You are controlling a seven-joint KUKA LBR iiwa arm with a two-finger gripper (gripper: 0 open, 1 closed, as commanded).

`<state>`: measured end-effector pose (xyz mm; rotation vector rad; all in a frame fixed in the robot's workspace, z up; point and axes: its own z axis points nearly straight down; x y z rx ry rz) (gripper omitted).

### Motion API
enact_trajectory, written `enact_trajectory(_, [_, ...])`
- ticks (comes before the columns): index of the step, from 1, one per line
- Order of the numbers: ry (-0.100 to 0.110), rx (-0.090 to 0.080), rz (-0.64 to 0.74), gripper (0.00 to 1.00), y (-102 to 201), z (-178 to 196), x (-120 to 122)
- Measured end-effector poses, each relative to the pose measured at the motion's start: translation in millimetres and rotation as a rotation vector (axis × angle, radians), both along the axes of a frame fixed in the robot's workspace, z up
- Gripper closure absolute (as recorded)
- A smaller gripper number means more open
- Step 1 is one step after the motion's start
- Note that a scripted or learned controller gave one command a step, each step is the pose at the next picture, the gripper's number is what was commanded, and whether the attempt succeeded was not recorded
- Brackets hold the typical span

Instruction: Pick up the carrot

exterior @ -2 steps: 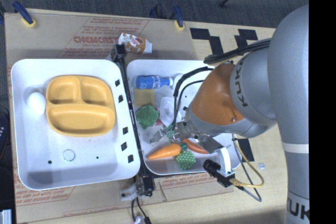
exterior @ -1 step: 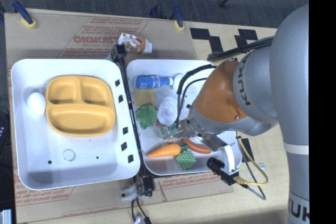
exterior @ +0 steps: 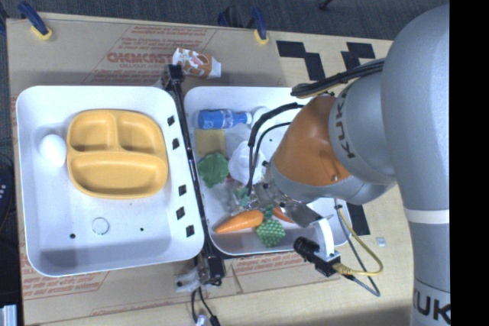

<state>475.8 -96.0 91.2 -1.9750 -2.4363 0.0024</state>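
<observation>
Carrot (exterior: 238, 222): lies on its side near the front edge of the right bin (exterior: 229, 246), orange body pointing to the view's left, its green leafy end (exterior: 270, 232) toward the right.
Neighbours: a green broccoli-like piece (exterior: 213, 168) sits farther back in the same bin, a yellow block (exterior: 210, 141) and a blue bottle (exterior: 223, 119) behind that; something white (exterior: 241, 160) lies just beside the wrist.
Pincer (exterior: 256, 202): sits low over the bin just behind the carrot, under the orange band (exterior: 306, 149); how it is set, spread or pressed together, I cannot tell, since the wrist hides it.
Step in hand: judged to be the approach onto the carrot, with no grasp visible.
Doing it well: centre on the thick orange middle, not the leafy end, and close across the short width so it does not roll away.
Risk: the bin's front wall is close, so a slanted descent could push the carrot against it.
Left bin (exterior: 30, 164): holds a yellow divided tray (exterior: 116, 151) and a white egg-like thing (exterior: 52, 150), well apart from the work.
Bench (exterior: 114, 50): carries both bins.
</observation>
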Motion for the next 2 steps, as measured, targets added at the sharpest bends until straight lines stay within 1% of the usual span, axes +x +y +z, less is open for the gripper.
enact_trajectory(1, [-0.002, -0.002, -0.290, 1.00, -4.9, 0.2, 0.1])
enact_trajectory(2, [-0.002, -0.002, -0.290, 0.00, -4.9, 0.1, 0.0])
